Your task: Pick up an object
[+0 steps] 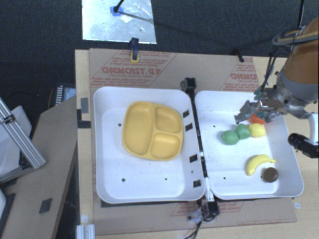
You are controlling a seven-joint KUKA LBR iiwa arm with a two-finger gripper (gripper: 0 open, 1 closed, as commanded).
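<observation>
The right bin (224, 171) holds several small items. A green pear-shaped piece (231, 137) lies mid-bin, touching a smaller green lump (243, 131). Beside them sits a yellow round fruit (257, 130), and an orange item (257, 119) peeks out just behind it. A banana (258, 163) and a brown round piece (269, 175) rest toward the front right. My gripper (255, 112) hangs low over the back of this cluster, right above the orange item and partly hiding it. Nothing is visibly held.
A yellow divided plate (152, 131) lies in the left bin (114, 180). The black divider (197, 138) with clips runs between the bins. A black fixture (303, 143) juts in at the right bin's edge.
</observation>
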